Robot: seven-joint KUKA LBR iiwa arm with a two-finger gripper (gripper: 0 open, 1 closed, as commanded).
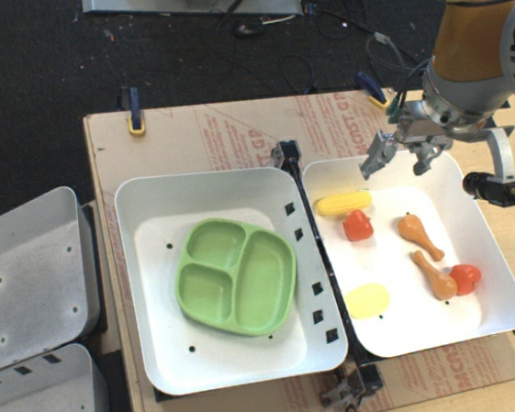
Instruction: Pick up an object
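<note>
The right bin [484, 248] holds a yellow corn cob [343, 203], a red pepper [358, 226], a yellow flat piece [367, 300], two orange drumsticks [419, 236] [432, 275] and a red tomato [466, 277]. My gripper [398, 158] hangs above the bin's far edge, up and to the right of the corn cob. Its two fingers are spread apart with nothing between them.
The left bin [144, 260] holds a green divided plate [236, 275]. A black divider with clamps [318, 267] runs between the bins. Grey trays [25, 273] lie off the bench at the left. Cables lie on the dark floor behind.
</note>
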